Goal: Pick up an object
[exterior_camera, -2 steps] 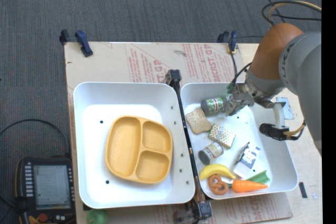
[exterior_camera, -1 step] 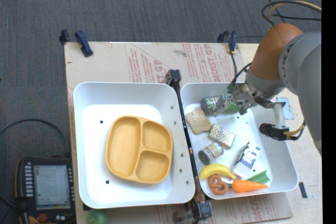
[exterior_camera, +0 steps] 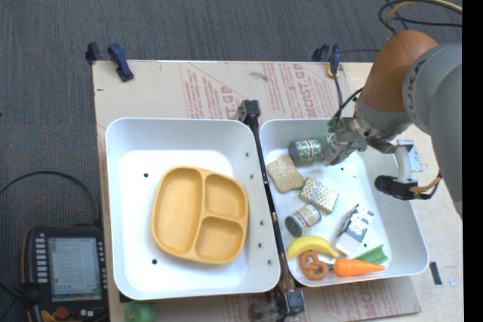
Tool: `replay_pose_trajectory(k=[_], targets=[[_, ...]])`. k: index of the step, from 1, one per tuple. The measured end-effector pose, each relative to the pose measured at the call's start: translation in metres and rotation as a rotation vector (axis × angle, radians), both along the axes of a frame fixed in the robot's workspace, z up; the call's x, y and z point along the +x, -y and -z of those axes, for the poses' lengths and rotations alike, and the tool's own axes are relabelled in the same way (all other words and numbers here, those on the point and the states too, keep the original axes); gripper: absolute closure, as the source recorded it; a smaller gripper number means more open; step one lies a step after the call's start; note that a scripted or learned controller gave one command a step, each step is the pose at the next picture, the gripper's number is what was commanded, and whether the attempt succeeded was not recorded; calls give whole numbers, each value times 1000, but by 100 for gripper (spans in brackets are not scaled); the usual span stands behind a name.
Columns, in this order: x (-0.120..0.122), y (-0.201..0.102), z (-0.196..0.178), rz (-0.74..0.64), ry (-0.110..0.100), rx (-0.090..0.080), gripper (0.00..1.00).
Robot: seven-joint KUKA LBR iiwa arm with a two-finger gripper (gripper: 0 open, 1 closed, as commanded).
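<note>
My gripper [exterior_camera: 339, 146] hangs low over the back of the right bin [exterior_camera: 411, 234], reaching in from the right. Its tip is right against the right end of a green can [exterior_camera: 305, 151] that lies on its side. I cannot tell whether the can is between the gripper's tips or just beside them. In front of the can lie a tan slice of bread [exterior_camera: 285, 174], a patterned packet [exterior_camera: 318, 194] and a small grey can [exterior_camera: 303, 219]. Near the front wall are a banana [exterior_camera: 311, 244], a pretzel [exterior_camera: 312, 265], a carrot [exterior_camera: 357, 267] and a white box [exterior_camera: 355, 228].
The left bin [exterior_camera: 128, 162] holds a yellow divided plate [exterior_camera: 200, 213]. A divider wall [exterior_camera: 266, 185] separates the two bins. Blue clamps [exterior_camera: 119, 61] grip the board's back edge. A teach pendant [exterior_camera: 64, 265] lies off the bench at front left.
</note>
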State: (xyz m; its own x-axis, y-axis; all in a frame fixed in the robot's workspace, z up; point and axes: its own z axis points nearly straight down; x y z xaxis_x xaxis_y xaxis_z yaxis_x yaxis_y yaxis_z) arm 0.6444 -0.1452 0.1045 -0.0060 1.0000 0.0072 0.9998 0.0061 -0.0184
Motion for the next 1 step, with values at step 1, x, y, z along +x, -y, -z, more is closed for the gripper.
replay_pose_trajectory(k=[1], targets=[[0, 0, 0, 0, 0, 0, 0]])
